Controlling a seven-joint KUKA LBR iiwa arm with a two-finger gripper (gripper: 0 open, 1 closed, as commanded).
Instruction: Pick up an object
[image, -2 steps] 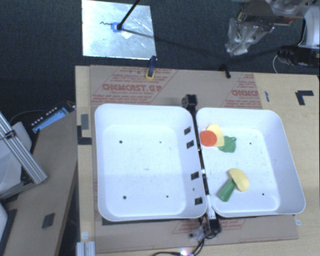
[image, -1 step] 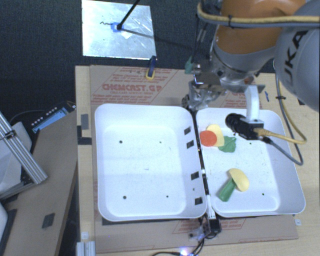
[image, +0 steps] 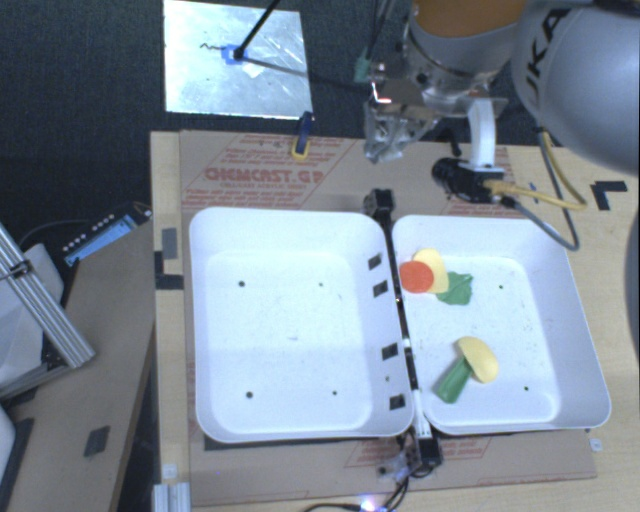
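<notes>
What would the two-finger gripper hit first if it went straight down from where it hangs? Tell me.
Probably the brown cardboard sheet behind the two white bins, not a bin. The two-finger gripper hangs over its printed back strip, but depth is hard to judge from this slanted view.

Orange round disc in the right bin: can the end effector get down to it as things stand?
Probably yes. The orange round disc lies uncovered, overlapping a yellow piece; the end effector hangs above the bins' far edge.
</notes>
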